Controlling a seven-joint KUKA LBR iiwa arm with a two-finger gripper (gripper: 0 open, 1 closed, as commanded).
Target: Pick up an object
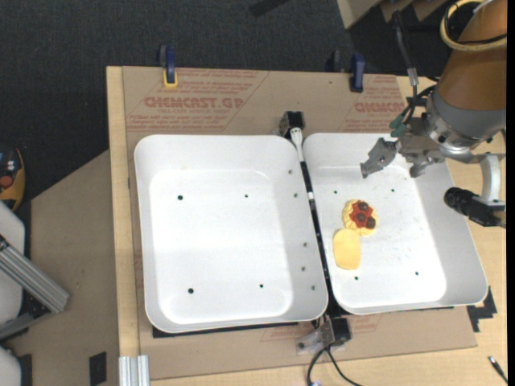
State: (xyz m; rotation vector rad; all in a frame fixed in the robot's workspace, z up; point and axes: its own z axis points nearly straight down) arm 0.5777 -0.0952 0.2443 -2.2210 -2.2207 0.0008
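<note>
In the right bin (pixel 451 288) lie two small things: a yellow round piece topped with red and dark blobs (pixel 360 215), and just below it a plain pale yellow piece (pixel 348 250). My gripper (pixel 397 162) hangs above the upper part of the right bin, up and to the right of both pieces. Its two grey fingers (pixel 375 158) are spread apart with nothing between them.
The left bin (pixel 161 215) sits beside the right one, with a black strip (pixel 306 185) along the seam between them. Both rest on a cardboard-covered bench (pixel 241 95) held by blue clamps (pixel 168 59) at the back edge.
</note>
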